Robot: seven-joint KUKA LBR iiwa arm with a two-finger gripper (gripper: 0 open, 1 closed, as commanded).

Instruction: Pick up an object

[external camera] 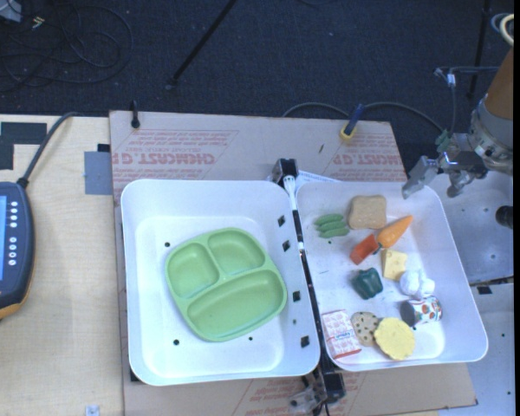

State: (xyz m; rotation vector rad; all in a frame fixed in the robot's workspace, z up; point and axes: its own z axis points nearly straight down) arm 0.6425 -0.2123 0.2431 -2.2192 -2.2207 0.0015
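Camera view looks down on the right bin (pixel 461 271), where all the candidates for picking lie spread out. At its far side sits a slice of bread (pixel 367 211), with green beans (pixel 332 224) just left of it and a carrot (pixel 395 230) just right. A small red piece (pixel 364 249) touches the carrot's lower end, with a yellow cheese cube (pixel 395 263) beside it, a dark green pepper (pixel 367 282) nearer, and a white lump (pixel 413 281) to the right. Along the near edge are a red-and-white packet (pixel 339 329), a cookie (pixel 364 325), a yellow round item (pixel 395 339) and a small patterned cup (pixel 425 309).

Most pieces lie apart from their neighbours, likely so that a single one can be taken from above (the carrot and red piece look the most awkward pair).

The gripper (pixel 442 171) hangs over the bin's far right corner with its fingers spread and nothing between them, so no object has been chosen yet, by my reading.

The left bin (pixel 147 232) holds a green divided plate (pixel 225 282). Both bins rest on a cardboard sheet (pixel 208 150) on the surface, a control pendant (pixel 2 250) lying at far left.
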